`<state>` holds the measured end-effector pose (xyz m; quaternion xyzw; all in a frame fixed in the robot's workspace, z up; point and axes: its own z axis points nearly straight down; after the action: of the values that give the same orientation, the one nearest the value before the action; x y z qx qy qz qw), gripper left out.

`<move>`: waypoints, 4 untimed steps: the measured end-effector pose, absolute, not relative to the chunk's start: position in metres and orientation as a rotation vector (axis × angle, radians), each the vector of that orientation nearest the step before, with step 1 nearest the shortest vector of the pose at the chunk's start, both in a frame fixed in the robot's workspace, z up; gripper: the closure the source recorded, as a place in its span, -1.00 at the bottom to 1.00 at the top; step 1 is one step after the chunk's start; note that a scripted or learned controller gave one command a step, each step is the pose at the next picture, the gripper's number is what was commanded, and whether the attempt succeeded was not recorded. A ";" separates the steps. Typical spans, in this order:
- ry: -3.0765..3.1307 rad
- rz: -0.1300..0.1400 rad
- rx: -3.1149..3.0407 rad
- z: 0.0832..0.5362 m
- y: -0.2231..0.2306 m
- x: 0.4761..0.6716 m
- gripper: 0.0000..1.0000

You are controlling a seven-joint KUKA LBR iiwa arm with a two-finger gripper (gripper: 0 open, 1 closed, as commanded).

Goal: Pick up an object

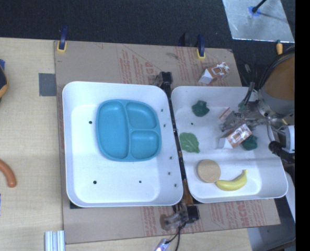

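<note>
The gripper (pixel 237 125) is positioned inside the right bin (pixel 270 192), toward its right half, with the arm (pixel 280 85) entering from the right edge of the view. The metal fingers point leftward and down over a small brown-and-white carton (pixel 239 136), which lies tilted directly beneath the fingertips. Whether the carton is clamped or merely touched cannot be determined, since the finger ends blend with the package.

Contents of the right bin:
- A dark green object (pixel 199 108) lies near the upper left area, apart from the gripper.
- A leafy green object (pixel 189 142) lies near the left wall, at mid-height.
- A second dark green object (pixel 250 143) rests just beside the carton, on its right.
- A round tan disc (pixel 208 170) lies in the lower part of the bin.
- A yellow banana (pixel 232 181) lies just right of the disc, close to it, curved upward at its right end.

The left bin (pixel 79 187) holds a blue divided plate (pixel 127 129) with three compartments, set in the upper centre of the bin.

Outside the bins, a second small carton (pixel 215 73) lies on the brown board above the right bin. A sausage-shaped orange object (pixel 4 171) lies on the bench, well left of the left bin.
</note>
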<state>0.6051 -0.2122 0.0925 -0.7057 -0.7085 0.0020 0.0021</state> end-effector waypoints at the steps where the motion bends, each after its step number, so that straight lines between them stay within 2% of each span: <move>1: -2.229 0.008 -2.213 0.105 -0.214 0.606 1.00; 2: -2.229 0.008 -2.212 0.104 -0.213 0.606 -1.00; 3: -2.227 0.004 -2.214 0.092 -0.201 0.562 -1.00; 4: -2.226 0.005 -2.212 0.092 -0.163 0.561 -1.00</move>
<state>0.5614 -0.1632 0.0916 -0.7048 -0.7094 0.0017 0.0015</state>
